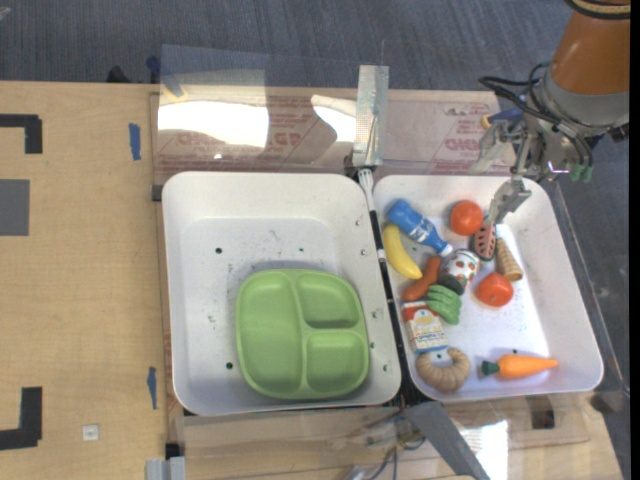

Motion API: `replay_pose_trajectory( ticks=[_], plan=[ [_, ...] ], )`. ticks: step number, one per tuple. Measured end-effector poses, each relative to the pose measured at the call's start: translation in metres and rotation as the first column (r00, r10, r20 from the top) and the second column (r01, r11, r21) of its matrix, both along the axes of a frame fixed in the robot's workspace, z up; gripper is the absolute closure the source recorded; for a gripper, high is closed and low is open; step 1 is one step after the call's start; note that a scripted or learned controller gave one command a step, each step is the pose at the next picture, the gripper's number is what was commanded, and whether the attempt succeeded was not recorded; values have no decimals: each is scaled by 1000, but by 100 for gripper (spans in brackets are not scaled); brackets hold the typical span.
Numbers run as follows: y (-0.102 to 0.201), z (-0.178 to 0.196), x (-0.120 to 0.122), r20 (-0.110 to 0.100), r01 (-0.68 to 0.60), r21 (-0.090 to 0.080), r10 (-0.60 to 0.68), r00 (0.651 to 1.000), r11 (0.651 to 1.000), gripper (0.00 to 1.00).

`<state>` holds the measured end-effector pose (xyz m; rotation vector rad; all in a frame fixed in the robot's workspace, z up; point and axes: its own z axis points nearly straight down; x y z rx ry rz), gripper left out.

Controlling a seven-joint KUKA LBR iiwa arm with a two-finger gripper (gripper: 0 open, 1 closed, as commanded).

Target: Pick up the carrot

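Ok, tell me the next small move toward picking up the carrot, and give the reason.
Probably carry the gripper toward the near edge of the right bin, stopping above the carrot. The gripper now hangs over the bin's far corner, beside the tomato and watermelon slice, well away from the carrot. The carrot lies by itself near the front wall, with room around it.

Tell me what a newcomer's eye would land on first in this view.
The green divided plate stands out first, lying toward the near side of the left bin. Next comes the bright jumble of toy food in the right bin, with the carrot apart at its near edge. The gripper hangs over that bin's far side.
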<state>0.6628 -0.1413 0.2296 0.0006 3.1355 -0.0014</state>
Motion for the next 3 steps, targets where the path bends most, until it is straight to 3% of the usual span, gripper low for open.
replay_pose_trajectory(
  ticks=[1, 2, 3],
  plan=[
    [-53, -6, -60, -3, -385, -1, 385, 923, 923, 0],
    [-64, -89, -129, -7, -366, 4, 366, 931, 931, 0],
    [-42, -97, -175, -4, -447, 1, 447, 894, 894, 0]
  ],
)
